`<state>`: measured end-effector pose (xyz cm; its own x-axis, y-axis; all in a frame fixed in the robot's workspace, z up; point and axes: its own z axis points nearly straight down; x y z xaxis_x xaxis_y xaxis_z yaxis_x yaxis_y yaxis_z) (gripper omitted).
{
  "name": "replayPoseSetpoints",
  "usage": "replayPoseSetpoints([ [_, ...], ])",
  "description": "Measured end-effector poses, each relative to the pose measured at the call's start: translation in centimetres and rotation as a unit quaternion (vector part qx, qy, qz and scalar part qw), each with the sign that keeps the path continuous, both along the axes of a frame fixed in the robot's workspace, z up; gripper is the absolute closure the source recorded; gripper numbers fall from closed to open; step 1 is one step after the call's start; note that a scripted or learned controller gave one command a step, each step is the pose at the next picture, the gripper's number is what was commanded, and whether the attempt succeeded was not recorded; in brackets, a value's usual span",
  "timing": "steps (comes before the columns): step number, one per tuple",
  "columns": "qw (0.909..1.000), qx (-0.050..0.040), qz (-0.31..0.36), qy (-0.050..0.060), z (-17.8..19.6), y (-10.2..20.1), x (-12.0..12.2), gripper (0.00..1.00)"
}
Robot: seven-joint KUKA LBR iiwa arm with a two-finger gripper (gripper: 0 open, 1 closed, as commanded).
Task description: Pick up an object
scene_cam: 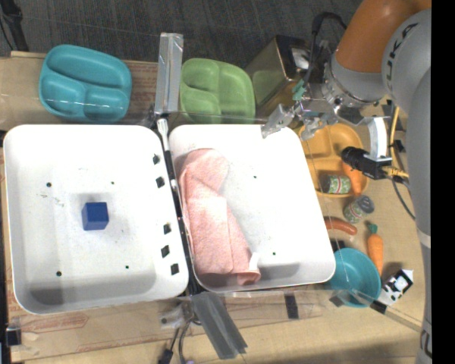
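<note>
Looking near first, I see the pink cloth (211, 217) lying in the right bin (303, 203), blue block (95, 215) in the left bin (30, 203). Gripper (292, 120) hovers at the far rim w/ nothing held, jaws apart I think. Next: swing over cloth, drop down.

**Surfaces as I saw them**

I saw a soft, rough pink cloth (211, 218) in the smooth white plastic right bin (303, 196). The blue cube (95, 215) looked matt. The bench (7, 70) was bare wood; the gripper (292, 118) was shiny metal.
</note>
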<state>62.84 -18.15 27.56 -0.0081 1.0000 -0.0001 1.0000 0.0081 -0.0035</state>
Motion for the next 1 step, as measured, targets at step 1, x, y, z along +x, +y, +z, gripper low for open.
replayPoseSetpoints([
  [1,0.9992,0.0002,0.040,0.000,-11.54,3.87,-7.02,0.00],
])
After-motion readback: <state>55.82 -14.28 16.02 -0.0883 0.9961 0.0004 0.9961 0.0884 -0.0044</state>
